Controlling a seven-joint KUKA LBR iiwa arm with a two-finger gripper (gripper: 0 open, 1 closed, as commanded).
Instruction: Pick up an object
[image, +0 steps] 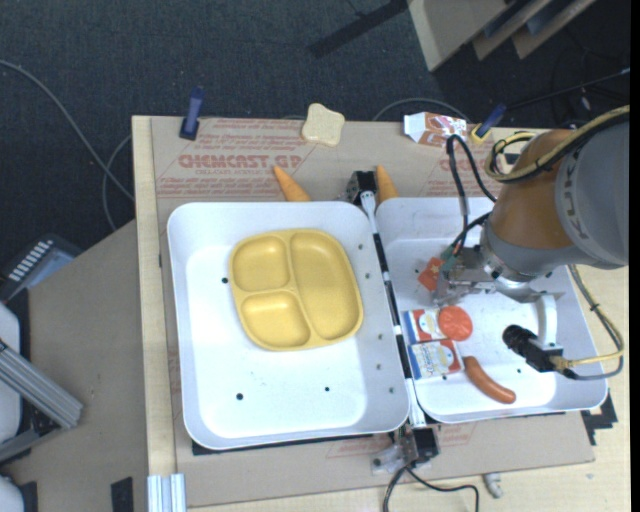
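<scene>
My gripper (452, 281) is low in the right bin (430, 222), near its left middle. A small orange-red piece (431, 274) lies just left of the gripper tip, touching or nearly touching it. A red round item (457, 322) sits just in front of the gripper. Beside it lies a flat white, red and blue packet (430, 348). A brown-red sausage (489, 381) rests near the bin's front edge. The wrist hides what is directly under the gripper.
The left bin (200, 300) holds a yellow divided plate (296, 288). Behind the bins, on the cardboard, lie two orange carrot pieces (291, 185) (386, 183), a slice of bread (323, 123), a blue clip (191, 112) and a crumpled wrapper (436, 126).
</scene>
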